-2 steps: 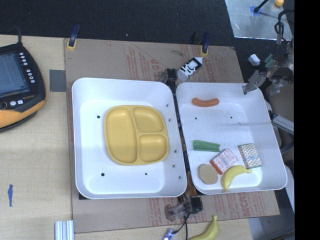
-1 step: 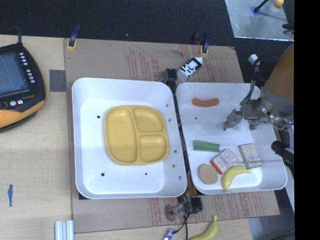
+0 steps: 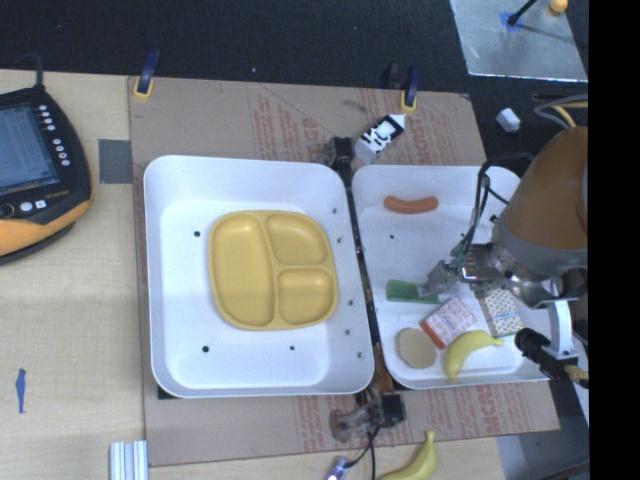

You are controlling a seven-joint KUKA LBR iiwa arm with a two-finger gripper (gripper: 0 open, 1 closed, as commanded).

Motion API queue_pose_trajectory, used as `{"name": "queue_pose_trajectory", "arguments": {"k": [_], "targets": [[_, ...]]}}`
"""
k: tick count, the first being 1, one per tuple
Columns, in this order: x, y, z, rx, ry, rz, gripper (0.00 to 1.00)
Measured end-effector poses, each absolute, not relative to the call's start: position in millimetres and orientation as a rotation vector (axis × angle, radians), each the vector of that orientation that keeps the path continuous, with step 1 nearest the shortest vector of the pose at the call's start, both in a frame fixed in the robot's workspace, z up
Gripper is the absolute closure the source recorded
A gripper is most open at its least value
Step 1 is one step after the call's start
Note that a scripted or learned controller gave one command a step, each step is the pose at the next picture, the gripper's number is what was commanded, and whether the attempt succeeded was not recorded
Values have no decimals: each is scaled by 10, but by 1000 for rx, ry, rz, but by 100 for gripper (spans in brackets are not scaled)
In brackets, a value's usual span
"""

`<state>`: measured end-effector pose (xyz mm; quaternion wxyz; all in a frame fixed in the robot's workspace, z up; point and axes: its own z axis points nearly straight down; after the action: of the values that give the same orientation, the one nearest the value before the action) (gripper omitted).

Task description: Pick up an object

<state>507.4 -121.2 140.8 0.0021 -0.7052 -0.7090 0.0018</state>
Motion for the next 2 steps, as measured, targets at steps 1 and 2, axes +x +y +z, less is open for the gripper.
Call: {"name": "queue_pose_trajectory", "arguments": {"k": [1,2], "targets": [[4964,-1546,912,-2212,-2225,6,0],[5601,-1449,919,-2214,-2226,4,0]]}}
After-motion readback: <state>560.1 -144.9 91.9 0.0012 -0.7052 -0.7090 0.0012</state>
